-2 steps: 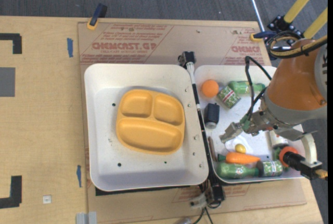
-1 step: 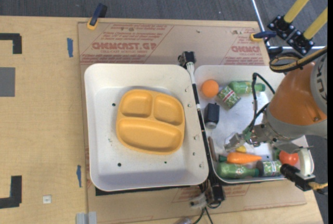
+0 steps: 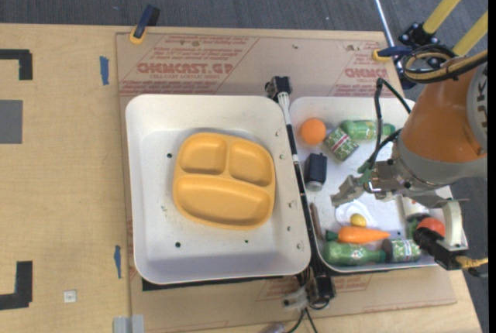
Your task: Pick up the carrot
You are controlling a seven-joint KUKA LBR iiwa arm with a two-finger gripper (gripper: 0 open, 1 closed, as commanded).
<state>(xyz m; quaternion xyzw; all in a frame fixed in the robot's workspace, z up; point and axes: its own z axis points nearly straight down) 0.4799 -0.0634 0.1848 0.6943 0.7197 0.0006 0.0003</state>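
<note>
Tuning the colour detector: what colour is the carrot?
Orange carrot, near the right bin's front edge; camera view shows it.

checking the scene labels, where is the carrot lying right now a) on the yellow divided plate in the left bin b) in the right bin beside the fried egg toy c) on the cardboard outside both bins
b: the small orange plastic carrot lies in the shallow white right bin, just below the white-and-yellow fried egg toy, with the green bottle under it.
</note>
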